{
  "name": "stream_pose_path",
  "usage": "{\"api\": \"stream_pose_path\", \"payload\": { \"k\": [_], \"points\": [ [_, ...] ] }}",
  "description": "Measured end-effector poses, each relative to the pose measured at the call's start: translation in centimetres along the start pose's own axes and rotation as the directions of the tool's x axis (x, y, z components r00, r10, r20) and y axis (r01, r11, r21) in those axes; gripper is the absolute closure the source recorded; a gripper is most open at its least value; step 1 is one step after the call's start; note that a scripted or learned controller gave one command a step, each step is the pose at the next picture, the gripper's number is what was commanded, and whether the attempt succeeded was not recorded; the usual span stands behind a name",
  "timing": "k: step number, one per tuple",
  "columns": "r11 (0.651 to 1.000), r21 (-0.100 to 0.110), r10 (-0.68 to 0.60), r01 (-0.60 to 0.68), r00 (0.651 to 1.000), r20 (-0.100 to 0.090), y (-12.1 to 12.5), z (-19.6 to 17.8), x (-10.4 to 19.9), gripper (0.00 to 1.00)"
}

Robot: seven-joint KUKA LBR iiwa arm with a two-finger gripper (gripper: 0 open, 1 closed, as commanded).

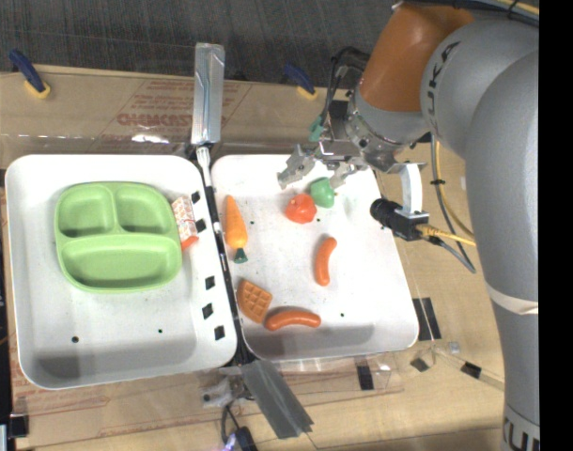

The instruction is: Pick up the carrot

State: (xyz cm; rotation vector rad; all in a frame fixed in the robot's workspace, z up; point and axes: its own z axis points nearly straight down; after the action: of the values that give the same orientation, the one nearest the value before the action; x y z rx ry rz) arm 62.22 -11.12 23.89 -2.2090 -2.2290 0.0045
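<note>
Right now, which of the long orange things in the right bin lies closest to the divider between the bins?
The carrot. It has a green tip and lies along the bin's left wall, while the two sausages lie further right.

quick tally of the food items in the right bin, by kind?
Carrot: 1
Sausages: 2
Waffle: 1
Tomato: 1
Green item, kind unclear: 1
Total: 6

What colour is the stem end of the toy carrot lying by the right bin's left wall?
Green, on the orange carrot, seen in the camera view.
</note>
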Motion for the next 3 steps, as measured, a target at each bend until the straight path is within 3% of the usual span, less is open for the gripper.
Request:
{"api": "stream_pose_path", "payload": {
  "k": [1,2,3],
  "points": [
    [0.984,0.000,-0.179,0.179,0.984,0.000,-0.6,4.8,3.9,0.00],
    [0.988,0.003,-0.153,0.153,0.988,0.000,-0.2,12.2,0.7,0.00],
    [0.941,-0.004,-0.339,0.339,0.941,0.002,0.3,4.6,6.5,0.00]
  ]
}}
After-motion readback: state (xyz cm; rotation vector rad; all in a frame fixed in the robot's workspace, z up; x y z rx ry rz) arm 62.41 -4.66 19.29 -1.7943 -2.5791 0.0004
